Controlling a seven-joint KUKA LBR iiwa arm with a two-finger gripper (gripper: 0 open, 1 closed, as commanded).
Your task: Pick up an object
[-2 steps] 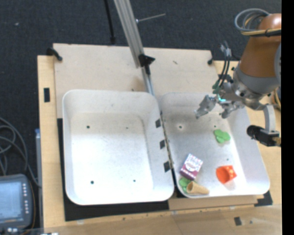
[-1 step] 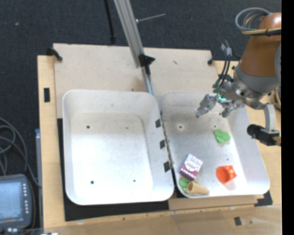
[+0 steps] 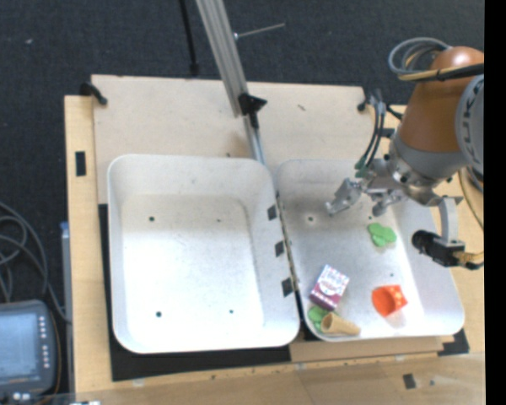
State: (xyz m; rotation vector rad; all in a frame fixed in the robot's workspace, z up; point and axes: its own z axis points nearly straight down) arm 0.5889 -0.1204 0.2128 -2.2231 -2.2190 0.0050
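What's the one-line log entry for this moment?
hand above right bin, upper part, nothing seen in it | green piece, orange piece, purple box, tan cone loose in bin | nothing picked yet

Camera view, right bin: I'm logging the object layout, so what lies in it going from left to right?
Small green piece → purple-and-white box → tan cone → green object → orange object. The gripper hangs above the bin's upper left part.
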